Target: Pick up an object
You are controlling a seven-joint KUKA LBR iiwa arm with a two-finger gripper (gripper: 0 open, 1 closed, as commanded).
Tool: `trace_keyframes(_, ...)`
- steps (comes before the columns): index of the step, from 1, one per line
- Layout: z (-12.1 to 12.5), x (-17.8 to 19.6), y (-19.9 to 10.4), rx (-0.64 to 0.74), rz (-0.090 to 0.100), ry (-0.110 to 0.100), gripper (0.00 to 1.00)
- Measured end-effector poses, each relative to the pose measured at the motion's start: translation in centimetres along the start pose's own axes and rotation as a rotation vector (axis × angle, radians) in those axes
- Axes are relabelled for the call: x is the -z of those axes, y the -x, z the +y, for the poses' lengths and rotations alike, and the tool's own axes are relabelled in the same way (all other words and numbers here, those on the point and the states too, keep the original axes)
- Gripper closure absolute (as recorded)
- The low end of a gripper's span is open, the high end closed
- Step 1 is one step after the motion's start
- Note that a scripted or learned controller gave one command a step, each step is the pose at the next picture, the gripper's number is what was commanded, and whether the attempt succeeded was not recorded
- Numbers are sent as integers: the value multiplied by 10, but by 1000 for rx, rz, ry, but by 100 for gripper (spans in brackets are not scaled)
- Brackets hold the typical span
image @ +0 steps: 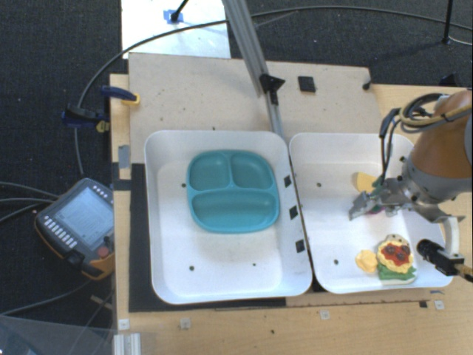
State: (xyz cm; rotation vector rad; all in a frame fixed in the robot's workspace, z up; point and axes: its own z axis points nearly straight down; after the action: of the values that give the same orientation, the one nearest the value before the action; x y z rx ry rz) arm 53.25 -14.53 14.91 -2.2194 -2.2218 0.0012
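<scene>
My gripper (363, 207) hangs low over the right bin (325, 161), left of the bin's middle, with the orange-banded wrist (443, 154) behind it on the right. A yellow object (363, 180) lies just behind the gripper, partly hidden by it. Nearer the front right lies a red, yellow and green toy (395, 257), with a small yellow piece (366, 259) against its left side. I see nothing between the gripper and the bin floor.
The left bin (170, 257) holds a teal divided plate (233, 191). A grey pole (247, 32) slants over the back of the bench. A handheld control pendant (77, 224) lies off the bench at the left.
</scene>
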Motion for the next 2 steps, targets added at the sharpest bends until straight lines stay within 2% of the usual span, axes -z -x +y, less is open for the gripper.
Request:
trace_keyframes(1,-1,-41,-2,0,0,1,0)
trace_keyframes(2,1,-61,-1,-1,-1,5,0)
